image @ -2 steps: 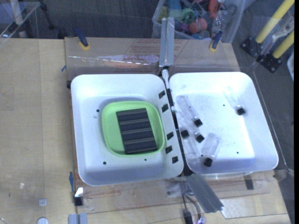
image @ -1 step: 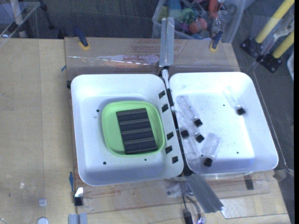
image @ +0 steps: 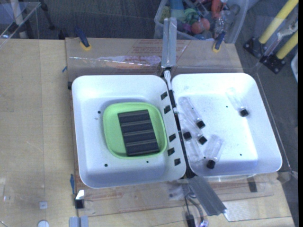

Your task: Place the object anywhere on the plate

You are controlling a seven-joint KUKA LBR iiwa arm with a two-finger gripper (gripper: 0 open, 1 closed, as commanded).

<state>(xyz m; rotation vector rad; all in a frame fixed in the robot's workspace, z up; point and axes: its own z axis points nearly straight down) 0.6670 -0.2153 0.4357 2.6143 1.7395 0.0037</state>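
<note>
From my remote station I saw the left bin (image: 85, 126) holding a green plate (image: 110, 126), and a dark ribbed block (image: 138, 133) lay flat on it, well within the rim and turned slightly off square. In the right bin (image: 258, 126) several clear vials with black caps (image: 214, 149) lay scattered, mostly toward the divider, well apart from the plate. Behind both bins stood a clear tub of coloured toys (image: 203, 8), and a blue clamp (image: 84, 42) gripped the bench's far edge.

plate (image: 110, 136): was light green
object (image: 138, 133): was dark grey, ribbed in bands
bins (image: 85, 126): were white
counter (image: 28, 126): was pale wood
</note>
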